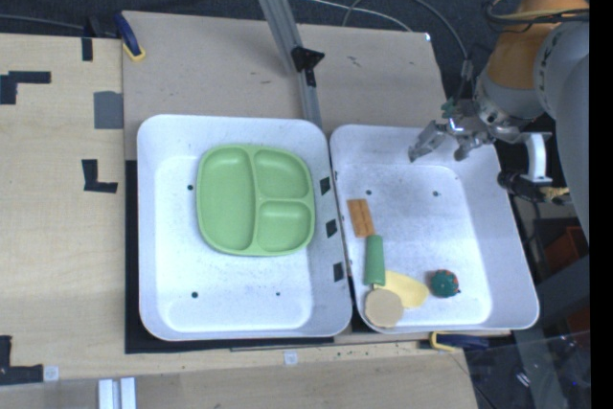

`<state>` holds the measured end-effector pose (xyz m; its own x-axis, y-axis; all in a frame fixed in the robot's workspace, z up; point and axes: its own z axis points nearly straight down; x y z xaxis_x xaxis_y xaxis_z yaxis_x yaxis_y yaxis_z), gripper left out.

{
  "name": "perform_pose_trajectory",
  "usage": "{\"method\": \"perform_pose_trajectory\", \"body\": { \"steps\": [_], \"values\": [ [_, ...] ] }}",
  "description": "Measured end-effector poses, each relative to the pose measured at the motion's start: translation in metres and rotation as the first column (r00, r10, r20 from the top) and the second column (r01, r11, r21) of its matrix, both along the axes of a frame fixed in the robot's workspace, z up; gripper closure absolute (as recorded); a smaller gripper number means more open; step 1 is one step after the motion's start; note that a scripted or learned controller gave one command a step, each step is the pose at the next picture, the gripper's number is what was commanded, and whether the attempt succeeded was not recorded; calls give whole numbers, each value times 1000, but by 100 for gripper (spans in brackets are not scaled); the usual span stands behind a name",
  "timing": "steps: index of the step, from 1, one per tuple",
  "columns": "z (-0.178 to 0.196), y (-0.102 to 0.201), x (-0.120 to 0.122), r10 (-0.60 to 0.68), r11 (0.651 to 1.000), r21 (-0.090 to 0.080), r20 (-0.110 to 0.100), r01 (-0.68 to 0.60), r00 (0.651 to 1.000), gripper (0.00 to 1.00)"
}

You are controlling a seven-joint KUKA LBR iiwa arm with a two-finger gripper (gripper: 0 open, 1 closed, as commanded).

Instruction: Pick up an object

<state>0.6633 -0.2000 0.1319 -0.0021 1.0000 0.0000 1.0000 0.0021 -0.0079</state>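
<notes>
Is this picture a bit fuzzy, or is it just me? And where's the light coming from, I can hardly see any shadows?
In the camera view, everything looks slightly soft: the small objects beside the green cylinder blur at their edges, and the gripper is hard to read. The lighting seems even and diffuse; the green plate casts almost no shadow on the left bin, and the white bins show no strong glare.

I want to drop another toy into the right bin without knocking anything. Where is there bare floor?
The right bin is bare across its middle and far half, between the orange block and the right wall, up to the gripper. The near left corner is crowded: green cylinder, yellow piece, tan disc, with the green ball beside them.
</notes>
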Motion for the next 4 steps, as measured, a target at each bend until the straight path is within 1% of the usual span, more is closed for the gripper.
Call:
{"method": "perform_pose_trajectory", "body": {
  "steps": [1, 2, 3, 4],
  "values": [
    [15, 0, 2, 2, 1000, -2, 7, -2, 1000, 100],
    [79, 0, 0, 0, 1000, -2, 14, 0, 1000, 100],
    [126, 0, 2, 0, 1000, -1, 13, 0, 1000, 100],
    [111, 52, -20, 3, 1000, 1, 5, -3, 1000, 100]
  ]
}}
